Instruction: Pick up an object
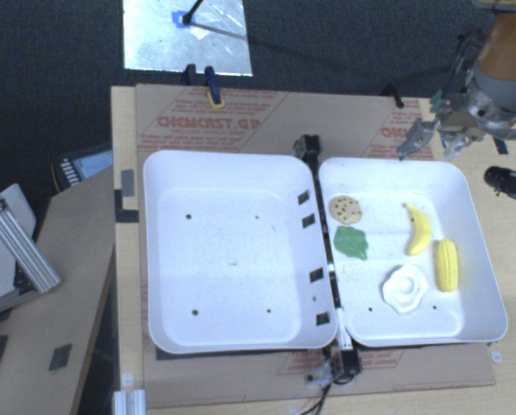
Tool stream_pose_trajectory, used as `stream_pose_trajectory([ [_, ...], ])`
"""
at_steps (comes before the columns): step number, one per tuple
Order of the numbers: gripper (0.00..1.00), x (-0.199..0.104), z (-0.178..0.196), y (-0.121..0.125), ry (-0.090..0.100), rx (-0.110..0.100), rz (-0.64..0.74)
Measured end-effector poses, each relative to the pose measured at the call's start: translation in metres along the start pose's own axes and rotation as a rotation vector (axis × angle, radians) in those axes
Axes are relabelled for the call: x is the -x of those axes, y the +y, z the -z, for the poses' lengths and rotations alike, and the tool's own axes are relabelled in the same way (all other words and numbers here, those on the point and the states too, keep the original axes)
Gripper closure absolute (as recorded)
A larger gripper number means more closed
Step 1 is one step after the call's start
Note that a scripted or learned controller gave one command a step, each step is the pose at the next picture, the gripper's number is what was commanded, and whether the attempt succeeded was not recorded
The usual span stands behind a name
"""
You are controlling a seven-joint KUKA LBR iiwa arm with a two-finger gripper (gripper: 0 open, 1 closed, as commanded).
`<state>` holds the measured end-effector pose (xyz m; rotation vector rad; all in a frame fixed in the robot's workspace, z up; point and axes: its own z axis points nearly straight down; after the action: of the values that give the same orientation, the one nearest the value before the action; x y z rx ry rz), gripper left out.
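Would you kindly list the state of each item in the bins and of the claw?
Cookie: flat in right bin, untouched.
Green leaf: flat, just below cookie.
Banana: lying in bin.
Corn cob: lying right of banana.
Fried egg: flat.
Claw: open, above bin's far edge, holding nothing.

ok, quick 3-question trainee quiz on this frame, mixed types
1. True or false: the banana lies in the left bin.
2. Which item sits nearest the divider between the bins? A) corn cob B) cookie C) fried egg
3. Fill in: the gripper hovers above the right bin's ___ edge.

Key: 1 false; 2 B; 3 far.
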<state>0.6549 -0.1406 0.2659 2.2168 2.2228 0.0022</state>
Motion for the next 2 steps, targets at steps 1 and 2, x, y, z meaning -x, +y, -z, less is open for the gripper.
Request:
stream_pose_trajectory([
  [1,1.0,0.0,0.012,0.001,0.0,0.004,0.003],
  [2,1.0,-0.028,0.064,-0.125,0.001,0.003,-0.002],
])
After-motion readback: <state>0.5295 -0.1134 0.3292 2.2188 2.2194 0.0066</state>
